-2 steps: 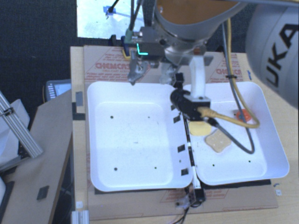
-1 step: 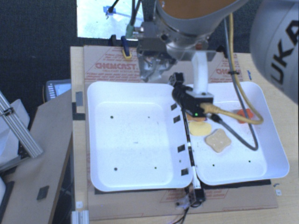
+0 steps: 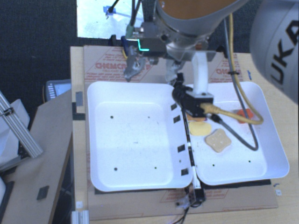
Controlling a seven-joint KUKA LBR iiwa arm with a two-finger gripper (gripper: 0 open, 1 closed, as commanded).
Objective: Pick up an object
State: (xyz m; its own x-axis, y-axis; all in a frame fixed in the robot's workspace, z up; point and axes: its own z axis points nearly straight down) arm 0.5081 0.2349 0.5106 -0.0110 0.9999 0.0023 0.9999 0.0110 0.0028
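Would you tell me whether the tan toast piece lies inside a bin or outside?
Inside: the toast piece lies flat on the floor of the right bin, next to a yellow disc.

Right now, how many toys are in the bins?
3, all in the right bin: tan toast mid-bin, a yellow disc just behind it, an orange piece farther right. The arm may hide more.

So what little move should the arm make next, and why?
Probably shift the gripper across to the right white bin, where the tan toast-shaped slice, flat yellow disc and small orange piece lie; it hangs over the left white bin's far rim.
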